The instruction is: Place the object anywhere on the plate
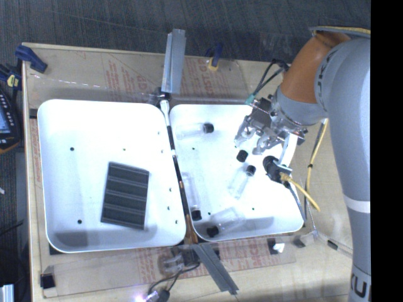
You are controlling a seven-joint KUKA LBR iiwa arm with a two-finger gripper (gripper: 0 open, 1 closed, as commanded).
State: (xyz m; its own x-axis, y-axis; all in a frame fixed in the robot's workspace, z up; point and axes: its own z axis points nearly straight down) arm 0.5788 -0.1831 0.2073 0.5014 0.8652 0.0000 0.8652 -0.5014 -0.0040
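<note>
- Camera view: the gripper [258,145] hung over the right bin [286,222], close to its far right corner. Its fingers [242,136] looked spread apart with nothing between them, so I judged no grasp had been made.
- Just below the fingertips lay a clear vial with a black cap [240,180], probably the object it was lined up on.
- 3 more clear vials lay scattered: one [194,131] to the gripper's left by the far wall, one [192,199] along the divider, one [221,222] at the near wall.
- The plate, a dark ribbed slab [126,195], sat well to the gripper's left in the left bin [56,115], flat and free to receive a drop.
</note>
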